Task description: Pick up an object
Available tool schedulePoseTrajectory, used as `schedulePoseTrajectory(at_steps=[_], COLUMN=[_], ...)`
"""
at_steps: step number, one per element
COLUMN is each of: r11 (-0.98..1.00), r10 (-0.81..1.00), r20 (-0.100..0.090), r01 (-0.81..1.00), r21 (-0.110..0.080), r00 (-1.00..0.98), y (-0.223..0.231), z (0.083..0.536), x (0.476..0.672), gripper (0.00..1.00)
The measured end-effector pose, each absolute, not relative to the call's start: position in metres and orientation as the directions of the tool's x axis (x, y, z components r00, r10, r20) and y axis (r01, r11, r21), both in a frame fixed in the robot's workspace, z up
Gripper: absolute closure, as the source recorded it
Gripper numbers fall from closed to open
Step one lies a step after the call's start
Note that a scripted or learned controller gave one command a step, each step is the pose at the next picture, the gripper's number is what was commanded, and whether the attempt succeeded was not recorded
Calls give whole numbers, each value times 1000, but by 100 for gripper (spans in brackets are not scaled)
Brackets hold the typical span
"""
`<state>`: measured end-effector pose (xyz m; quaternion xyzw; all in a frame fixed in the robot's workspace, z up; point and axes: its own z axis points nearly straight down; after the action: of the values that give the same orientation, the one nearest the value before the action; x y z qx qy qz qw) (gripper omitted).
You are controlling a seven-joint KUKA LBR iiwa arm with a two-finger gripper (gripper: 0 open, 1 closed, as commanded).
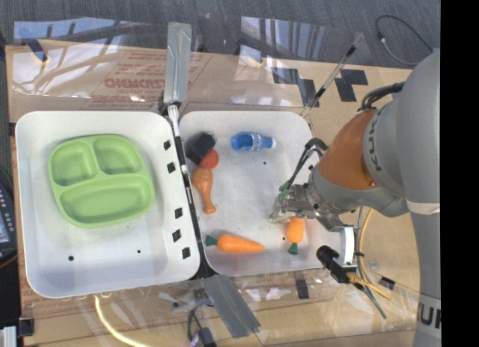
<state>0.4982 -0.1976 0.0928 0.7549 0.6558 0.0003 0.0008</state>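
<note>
The hand (290, 211) hangs low right of the frame, right above a small carrot (296, 232), likely to grab it. I cannot tell how it is set.

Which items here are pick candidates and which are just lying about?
Pick candidates, all in the right bin:
- small carrot, right under the gripper
- big carrot
- drumstick
- blue bottle
- black item
- red item

Just lying about:
- green divided plate in the left bin
- tape and cables on the bench
</note>
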Motion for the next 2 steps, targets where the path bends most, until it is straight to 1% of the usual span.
schedulePoseTrajectory(at_steps=[1,2], r11=[-237,-237], r10=[972,972], r20=[1,1], r01=[972,972], r21=[-1,-3], r00=[237,237], y=[-175,-175], z=[175,174], x=[535,534], gripper=[0,0])
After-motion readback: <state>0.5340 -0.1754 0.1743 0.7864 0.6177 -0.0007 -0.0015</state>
